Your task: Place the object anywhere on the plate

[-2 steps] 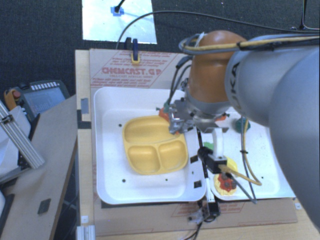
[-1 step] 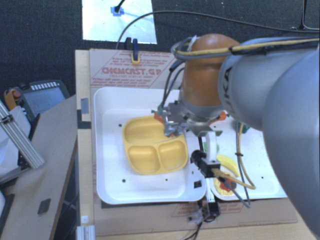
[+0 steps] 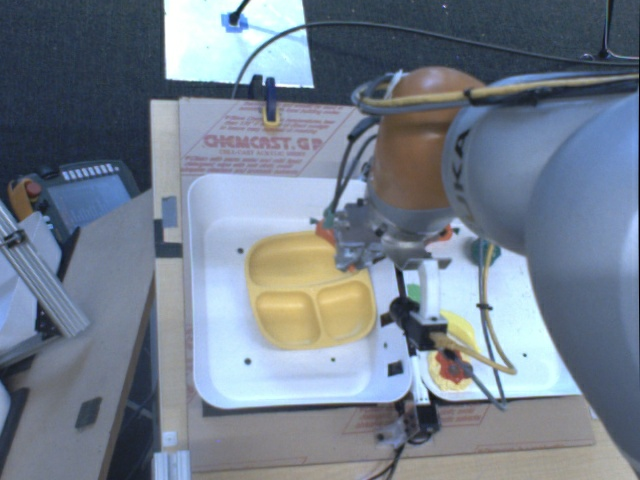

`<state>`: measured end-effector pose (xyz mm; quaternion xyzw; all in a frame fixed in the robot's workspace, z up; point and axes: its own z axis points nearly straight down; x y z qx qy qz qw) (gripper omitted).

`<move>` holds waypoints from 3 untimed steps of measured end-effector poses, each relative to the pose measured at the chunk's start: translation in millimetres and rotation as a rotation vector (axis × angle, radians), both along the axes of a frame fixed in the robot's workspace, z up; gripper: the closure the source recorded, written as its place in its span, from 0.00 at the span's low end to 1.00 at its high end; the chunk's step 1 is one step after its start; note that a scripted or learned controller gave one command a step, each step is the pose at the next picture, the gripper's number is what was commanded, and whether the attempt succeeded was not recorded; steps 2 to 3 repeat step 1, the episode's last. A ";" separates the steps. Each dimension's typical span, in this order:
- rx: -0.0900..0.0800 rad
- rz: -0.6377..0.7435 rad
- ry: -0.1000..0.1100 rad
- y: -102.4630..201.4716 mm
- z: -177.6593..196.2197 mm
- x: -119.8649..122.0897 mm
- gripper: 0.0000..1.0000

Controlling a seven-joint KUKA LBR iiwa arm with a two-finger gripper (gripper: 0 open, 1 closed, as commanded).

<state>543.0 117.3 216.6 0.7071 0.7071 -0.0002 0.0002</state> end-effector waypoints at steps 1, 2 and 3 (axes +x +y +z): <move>0.001 0.001 0.000 0.6 0.2 -0.1 0.00; 0.001 0.001 0.000 0.6 0.2 -0.1 0.00; 0.001 0.001 0.000 0.6 0.2 -0.1 0.00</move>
